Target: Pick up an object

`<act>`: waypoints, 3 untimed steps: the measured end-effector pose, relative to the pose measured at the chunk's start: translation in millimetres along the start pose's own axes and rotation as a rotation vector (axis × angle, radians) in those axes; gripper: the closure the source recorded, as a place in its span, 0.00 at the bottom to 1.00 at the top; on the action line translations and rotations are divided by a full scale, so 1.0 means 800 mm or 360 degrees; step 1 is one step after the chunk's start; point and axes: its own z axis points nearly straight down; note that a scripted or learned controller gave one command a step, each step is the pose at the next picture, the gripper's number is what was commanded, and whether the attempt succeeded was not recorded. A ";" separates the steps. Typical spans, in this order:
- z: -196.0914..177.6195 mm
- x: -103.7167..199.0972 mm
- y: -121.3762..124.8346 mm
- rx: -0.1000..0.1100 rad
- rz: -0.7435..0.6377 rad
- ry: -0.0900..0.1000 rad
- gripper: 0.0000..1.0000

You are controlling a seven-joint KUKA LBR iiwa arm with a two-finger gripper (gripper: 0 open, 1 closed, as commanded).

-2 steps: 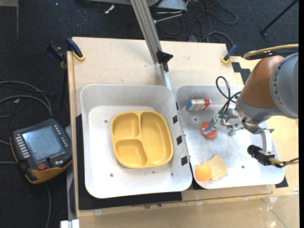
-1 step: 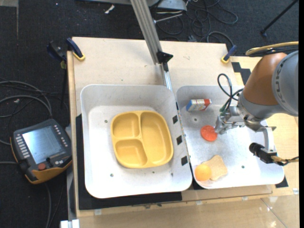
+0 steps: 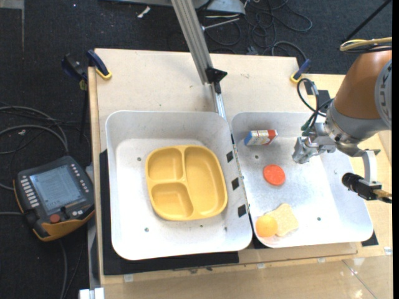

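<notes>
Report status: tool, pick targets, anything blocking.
Tool over right bin, nothing seen gripped. Small carton nearest, red disc below it. No obstruction between.

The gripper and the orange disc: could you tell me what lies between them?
Only bare white bin floor lies between the gripper and the orange disc, as the camera view shows.

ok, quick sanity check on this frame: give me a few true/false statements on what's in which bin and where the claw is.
1. The yellow divided tray lies in the left bin. True.
2. The orange disc sits inside the yellow divided tray. False: it lies on the floor of the right bin.
3. The small red, white and blue carton lies in the right bin, near its far edge. True.
4. The claw is over the left bin. False: it is over the right bin, right of the carton.
5. The yellow ball lies beside a beige sponge-like piece at the right bin's near-left corner. True.
</notes>
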 end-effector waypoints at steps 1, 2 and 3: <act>-0.072 -0.008 0.012 -0.0001 -0.0001 -0.0001 1.00; -0.139 -0.008 0.015 -0.0001 -0.0002 -0.0001 1.00; -0.134 0.056 0.011 0.0011 -0.0009 0.0005 1.00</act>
